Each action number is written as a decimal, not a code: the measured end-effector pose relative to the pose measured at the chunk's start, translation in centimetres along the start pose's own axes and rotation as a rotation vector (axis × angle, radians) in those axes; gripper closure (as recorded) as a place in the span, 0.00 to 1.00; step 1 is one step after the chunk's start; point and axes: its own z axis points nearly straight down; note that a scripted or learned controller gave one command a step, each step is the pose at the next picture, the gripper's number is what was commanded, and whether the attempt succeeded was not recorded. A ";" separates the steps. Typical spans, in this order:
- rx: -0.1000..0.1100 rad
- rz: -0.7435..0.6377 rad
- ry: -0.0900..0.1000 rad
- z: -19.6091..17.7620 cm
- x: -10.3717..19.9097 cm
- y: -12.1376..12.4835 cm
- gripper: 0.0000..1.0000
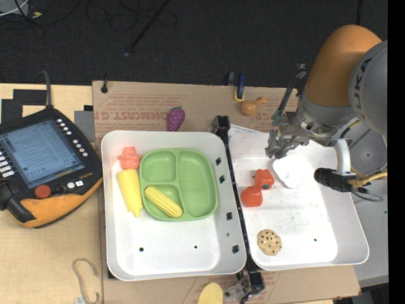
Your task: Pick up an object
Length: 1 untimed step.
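Camera view. Gripper (285,145) low over the far part of the right bin (345,249), wrist and orange band above it. Open or closed: cannot tell at this slant, dark metal against shadow. Nothing seen held.

Directly below the jaws, on the near side: a white object (292,171), perhaps touching, perhaps just apart; cannot tell. Probably the intended pick. Just beyond it, nearer and to the left of the jaws: a red toy (256,187). Well nearer still: a cookie (269,241). Far left of the jaws, in the other bin: a green plate (190,198) with a corn cob (163,201), and a yellow bottle (130,190) beside it.

Likely troubles:
- Closing off-centre on the white object and squeezing it out sideways, given its rounded, smooth look.
- Pushing it into the red toy instead of gripping it, so close together.
- Descending too far and jamming against the bin floor.
- Lifting with nothing, white on white hiding the edges.
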 end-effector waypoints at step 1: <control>0.001 0.002 -0.001 0.5 0.2 0.6 1.00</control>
